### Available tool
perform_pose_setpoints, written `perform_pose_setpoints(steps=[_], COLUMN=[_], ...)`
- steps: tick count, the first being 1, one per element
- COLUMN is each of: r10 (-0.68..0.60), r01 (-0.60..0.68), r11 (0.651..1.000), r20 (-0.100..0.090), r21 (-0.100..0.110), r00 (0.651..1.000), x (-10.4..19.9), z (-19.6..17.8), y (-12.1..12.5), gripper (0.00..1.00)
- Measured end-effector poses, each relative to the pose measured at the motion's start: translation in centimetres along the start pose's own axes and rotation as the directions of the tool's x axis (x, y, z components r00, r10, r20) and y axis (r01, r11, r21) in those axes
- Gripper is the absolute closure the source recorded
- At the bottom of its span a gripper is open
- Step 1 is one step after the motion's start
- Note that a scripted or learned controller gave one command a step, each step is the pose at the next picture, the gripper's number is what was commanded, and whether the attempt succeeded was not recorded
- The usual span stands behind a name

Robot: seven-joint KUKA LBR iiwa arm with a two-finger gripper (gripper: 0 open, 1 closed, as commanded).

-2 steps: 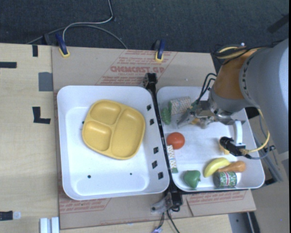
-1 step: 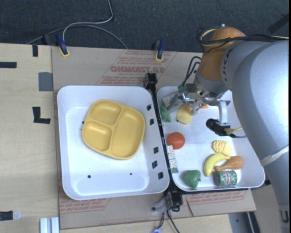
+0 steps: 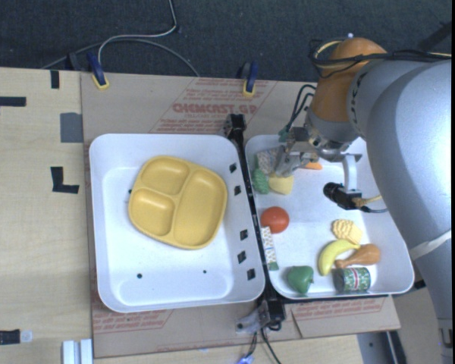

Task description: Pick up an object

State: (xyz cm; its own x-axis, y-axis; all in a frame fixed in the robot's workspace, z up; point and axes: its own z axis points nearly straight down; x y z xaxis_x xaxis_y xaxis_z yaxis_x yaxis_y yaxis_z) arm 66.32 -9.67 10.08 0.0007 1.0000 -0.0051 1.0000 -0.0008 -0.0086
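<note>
A light wooden tabletop (image 3: 30, 226) carries a brown cardboard sheet (image 3: 174, 108) with two shallow white bins side by side on it, and dark carpet lies beyond the far edge. The left bin (image 3: 110, 279) holds a yellow divided plate (image 3: 177, 201), sitting toward its far half.

The right bin (image 3: 387, 279) holds toy food. A red tomato (image 3: 274, 219) lies near its left wall. Toward the near edge lie a green pepper (image 3: 300, 279), a yellow banana (image 3: 333, 255), a drumstick (image 3: 360, 255) and a green can (image 3: 353, 279). A small waffle-like yellow piece (image 3: 346, 230) sits just beyond the banana.

The grey arm (image 3: 409, 150) reaches in from the right, its orange band (image 3: 341, 82) over the bin's far edge. The end effector (image 3: 287, 165) is down in the right bin's far-left corner, right above a pale yellow piece (image 3: 281, 184) and beside a small green item (image 3: 259, 181). Whether it is apart, together or clamped on anything cannot be told here.
</note>
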Motion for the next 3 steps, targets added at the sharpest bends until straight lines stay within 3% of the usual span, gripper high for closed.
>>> perform_pose_setpoints(steps=[1, 2, 3], r10=[0.0, -0.002, -0.004], r01=[0.0, 0.002, 0.004], r11=[1.0, 1.0, 1.0], r20=[0.001, -0.003, -0.002], r21=[0.001, -0.01, -0.009], r00=[1.0, 1.0, 1.0], x=[0.0, -1.4, -1.4], z=[0.1, 1.6, 0.6], y=[0.0, -1.9, -1.9], gripper=[0.0, 0.0, 1.0])
